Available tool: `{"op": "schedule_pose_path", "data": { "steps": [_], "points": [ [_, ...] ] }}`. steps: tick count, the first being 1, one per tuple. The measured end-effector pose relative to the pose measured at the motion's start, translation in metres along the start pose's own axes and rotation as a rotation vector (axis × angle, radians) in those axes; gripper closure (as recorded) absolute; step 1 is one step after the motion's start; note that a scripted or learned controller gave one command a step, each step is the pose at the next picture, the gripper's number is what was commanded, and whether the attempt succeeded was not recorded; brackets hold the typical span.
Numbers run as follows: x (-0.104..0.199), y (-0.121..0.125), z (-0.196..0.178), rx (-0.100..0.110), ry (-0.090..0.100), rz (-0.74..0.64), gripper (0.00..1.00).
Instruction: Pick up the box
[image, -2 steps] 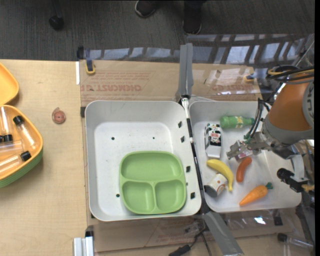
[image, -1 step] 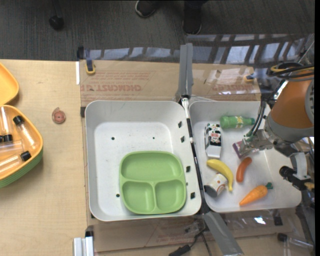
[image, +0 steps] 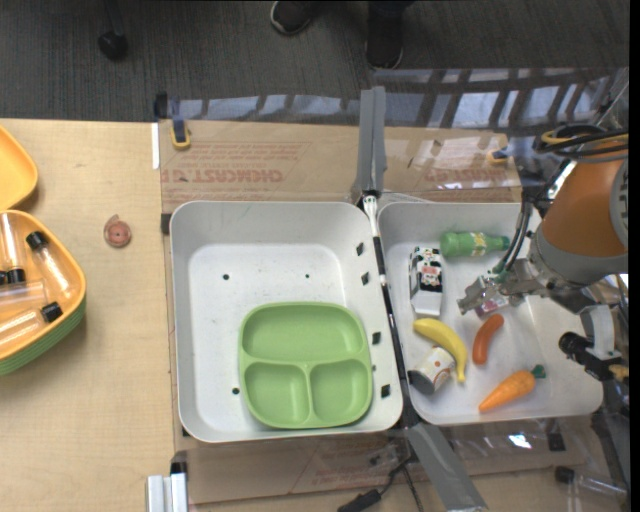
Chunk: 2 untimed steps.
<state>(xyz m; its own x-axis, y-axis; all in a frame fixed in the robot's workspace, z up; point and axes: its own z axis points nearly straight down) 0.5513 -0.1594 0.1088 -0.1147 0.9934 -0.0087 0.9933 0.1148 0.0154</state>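
Note:
The box (image: 427, 276) is a small white carton with a black-and-white cow print. It lies in the right bin (image: 570, 400), near that bin's left wall. My gripper (image: 484, 299) hangs over the middle of the right bin, a short way to the right of the box and apart from it. It sits just above the top end of a red sausage (image: 486, 340). I see nothing held in it.
A green bottle (image: 474, 242) lies behind the box, a banana (image: 445, 343) and a small can (image: 432, 372) in front of it, and a carrot (image: 510, 390) at the front right. The left bin (image: 200, 300) holds a green divided plate (image: 306, 365).

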Motion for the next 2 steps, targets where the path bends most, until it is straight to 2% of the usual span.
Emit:
{"op": "schedule_pose_path", "data": {
  "steps": [1,2],
  "points": [
    [-0.0347,0.0242,0.0099,0.001,0.003,-0.097,0.00],
    [-0.0371,0.0249,0.0007,-0.002,-0.002,-0.095,1.00]
  ]
}}
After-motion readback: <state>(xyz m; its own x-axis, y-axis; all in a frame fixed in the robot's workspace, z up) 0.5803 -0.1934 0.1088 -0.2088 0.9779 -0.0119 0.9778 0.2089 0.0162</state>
